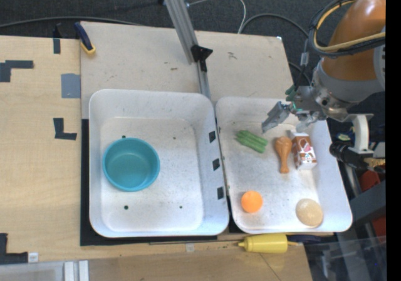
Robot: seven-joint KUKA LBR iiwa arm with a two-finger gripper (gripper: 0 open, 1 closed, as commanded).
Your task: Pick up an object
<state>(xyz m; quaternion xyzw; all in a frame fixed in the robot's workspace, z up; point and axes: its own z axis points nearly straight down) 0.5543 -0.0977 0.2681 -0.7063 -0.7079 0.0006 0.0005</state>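
Note:
The right bin [238,111] holds a green ridged piece [252,141], a tan drumstick [284,152], a small red and white pack [304,151], an orange ball [251,201] and a pale beige round thing [309,211]. My gripper [288,119] hangs over the bin's far right part, just above and behind the drumstick and the pack. Its fingers [273,117] are spread, open, with nothing between them.
In the left bin [100,104] sits a blue bowl [130,164]. A yellow bottle [268,243] lies outside the right bin's front rim. A slanted metal pole [180,15] comes down to the divide between the bins. A blue and yellow clamp [84,37] sits far back left.

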